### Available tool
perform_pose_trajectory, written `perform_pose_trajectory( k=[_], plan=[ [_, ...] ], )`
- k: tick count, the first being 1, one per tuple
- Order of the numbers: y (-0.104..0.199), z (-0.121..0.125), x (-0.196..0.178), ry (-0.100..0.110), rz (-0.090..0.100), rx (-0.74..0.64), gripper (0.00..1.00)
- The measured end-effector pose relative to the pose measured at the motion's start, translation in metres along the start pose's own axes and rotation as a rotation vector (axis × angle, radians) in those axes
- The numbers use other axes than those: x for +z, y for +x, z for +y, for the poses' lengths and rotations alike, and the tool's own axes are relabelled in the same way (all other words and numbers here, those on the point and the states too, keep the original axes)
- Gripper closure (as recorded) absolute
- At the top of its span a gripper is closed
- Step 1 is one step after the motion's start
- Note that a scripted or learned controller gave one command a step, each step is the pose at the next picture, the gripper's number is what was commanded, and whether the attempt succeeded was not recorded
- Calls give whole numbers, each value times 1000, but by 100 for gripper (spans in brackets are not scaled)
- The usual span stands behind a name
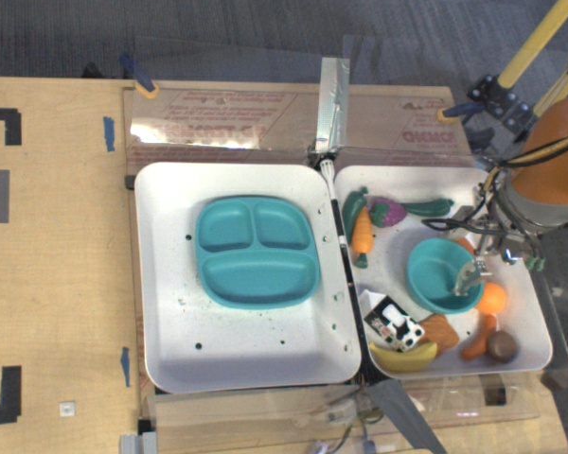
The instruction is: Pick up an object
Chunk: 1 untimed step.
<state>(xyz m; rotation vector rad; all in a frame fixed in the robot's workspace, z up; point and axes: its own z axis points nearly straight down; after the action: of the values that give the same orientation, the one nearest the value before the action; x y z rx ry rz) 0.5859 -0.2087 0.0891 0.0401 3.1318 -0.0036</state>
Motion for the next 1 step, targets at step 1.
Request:
perform_pose_trajectory(
  k=[1],
  plan=[
    [57, -14, -1, -3, -1, 54, 0]
  ],
)
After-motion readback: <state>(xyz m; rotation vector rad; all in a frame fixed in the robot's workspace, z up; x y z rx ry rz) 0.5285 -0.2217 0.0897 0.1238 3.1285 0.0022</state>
